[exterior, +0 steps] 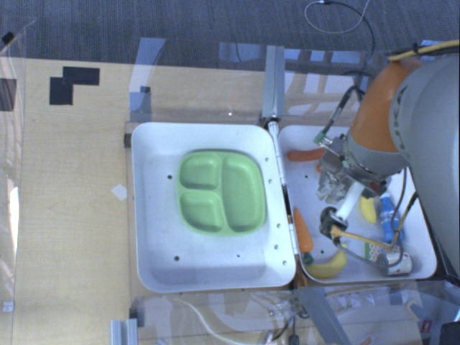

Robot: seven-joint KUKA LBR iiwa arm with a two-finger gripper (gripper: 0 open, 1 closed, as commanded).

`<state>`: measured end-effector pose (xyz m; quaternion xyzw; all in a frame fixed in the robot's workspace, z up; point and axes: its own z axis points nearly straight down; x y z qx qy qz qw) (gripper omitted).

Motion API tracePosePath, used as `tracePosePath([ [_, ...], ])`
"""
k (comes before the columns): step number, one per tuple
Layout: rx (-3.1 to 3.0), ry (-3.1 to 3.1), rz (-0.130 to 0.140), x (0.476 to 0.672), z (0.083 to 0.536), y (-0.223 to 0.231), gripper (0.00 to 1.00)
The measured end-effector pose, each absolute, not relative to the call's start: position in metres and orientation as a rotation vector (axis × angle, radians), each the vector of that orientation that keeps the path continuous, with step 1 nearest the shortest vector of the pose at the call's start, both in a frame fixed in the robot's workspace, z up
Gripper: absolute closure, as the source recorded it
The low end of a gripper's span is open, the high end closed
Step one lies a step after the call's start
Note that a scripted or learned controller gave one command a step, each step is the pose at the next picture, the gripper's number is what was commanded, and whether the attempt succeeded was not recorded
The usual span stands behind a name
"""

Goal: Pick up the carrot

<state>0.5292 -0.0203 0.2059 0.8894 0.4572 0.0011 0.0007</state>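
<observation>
The carrot [302, 233] is orange and tapered. It lies lengthwise against the left wall of the right bin [430, 264], just above a banana. My gripper [330, 186] hangs over the middle of the right bin, up and to the right of the carrot and apart from it. The grey wrist and the orange band cover much of the bin's right half. I see nothing held at the gripper.
The left bin [154, 264] holds a green divided plate [221, 191]. In the right bin lie a red-orange elongated item [307, 154] at the top left, a banana [327, 265] at the front, a yellow piece [368, 209], a blue item [389, 220] and a small container [399, 263].
</observation>
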Motion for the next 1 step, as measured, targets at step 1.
tracePosePath([
  [1, 2.972, 1.019, -0.001, 0.4870, 0.2003, -0.0674, 1.00],
])
